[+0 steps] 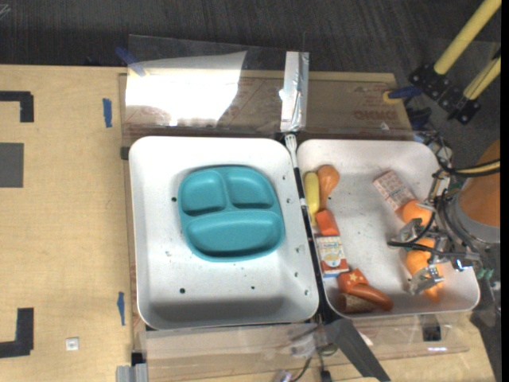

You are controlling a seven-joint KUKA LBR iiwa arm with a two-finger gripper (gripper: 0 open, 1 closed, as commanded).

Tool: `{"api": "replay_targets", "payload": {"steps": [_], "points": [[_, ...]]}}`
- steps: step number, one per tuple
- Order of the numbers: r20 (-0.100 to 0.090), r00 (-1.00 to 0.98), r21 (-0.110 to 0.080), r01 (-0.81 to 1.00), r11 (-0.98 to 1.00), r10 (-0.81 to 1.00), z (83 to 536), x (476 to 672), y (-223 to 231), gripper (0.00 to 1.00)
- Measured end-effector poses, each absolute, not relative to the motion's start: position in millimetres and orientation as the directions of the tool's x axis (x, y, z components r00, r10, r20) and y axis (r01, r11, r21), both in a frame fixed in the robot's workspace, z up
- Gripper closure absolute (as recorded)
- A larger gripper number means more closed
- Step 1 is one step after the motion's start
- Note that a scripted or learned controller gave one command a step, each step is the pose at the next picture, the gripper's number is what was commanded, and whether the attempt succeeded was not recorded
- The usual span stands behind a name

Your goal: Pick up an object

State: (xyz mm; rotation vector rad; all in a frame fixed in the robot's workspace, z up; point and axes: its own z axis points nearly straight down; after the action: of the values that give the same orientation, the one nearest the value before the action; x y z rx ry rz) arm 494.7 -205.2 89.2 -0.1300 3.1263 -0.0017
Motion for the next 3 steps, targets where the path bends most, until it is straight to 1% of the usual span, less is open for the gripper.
{"api": "replay_targets", "payload": {"steps": [1, 2, 3], "points": [[-0.014, -0.998, -0.004, -0.063, 0.998, -0.063, 89.4, 489.5, -201.5, 0.0], [-0.013, -0.996, -0.007, -0.086, 0.996, -0.086, 89.6, 488.1, -193.8, 0.0], [-0.013, -0.998, -0.003, -0.058, 0.998, -0.058, 89.2, 493.2, -201.3, 0.0]]}}
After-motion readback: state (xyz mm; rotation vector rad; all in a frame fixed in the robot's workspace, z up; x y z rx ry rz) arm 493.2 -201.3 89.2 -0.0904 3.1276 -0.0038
